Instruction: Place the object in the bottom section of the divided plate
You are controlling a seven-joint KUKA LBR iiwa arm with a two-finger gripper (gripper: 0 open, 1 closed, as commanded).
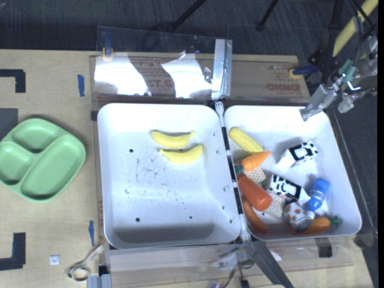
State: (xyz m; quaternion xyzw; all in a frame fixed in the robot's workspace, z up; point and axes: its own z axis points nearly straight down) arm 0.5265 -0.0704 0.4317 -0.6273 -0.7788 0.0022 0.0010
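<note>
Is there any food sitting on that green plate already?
No, the green divided plate has bare sections, while the two bananas lie in the left white bin.

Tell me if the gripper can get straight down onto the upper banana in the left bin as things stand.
Probably yes. The upper banana lies in the open in the left bin, with only the second banana just below it. The gripper sits at the right bin's far corner.

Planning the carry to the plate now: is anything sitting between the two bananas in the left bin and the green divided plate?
Nothing visible lies on the bench between them. The bananas lie in the left bin, so its raised left wall is the one thing to clear before reaching the green divided plate, which sits on bare bench beyond it.
</note>
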